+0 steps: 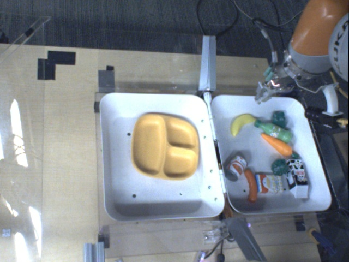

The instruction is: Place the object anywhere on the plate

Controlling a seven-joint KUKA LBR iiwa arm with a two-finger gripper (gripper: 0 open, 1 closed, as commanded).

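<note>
Pincer [267,89] at right bin's [316,201] far rim, grip state unclear; best drop squarely over banana [241,124], then carry to plate [164,145].

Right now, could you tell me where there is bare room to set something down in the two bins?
The plate has all three sections bare. In the right bin, the floor between banana and can is free. Its right side is crowded: carrot, sausage, milk carton.

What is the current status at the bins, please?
Gripper above right bin's far rim, carrying nothing seen. Yellow plate bare in left bin. Path unobstructed.
</note>
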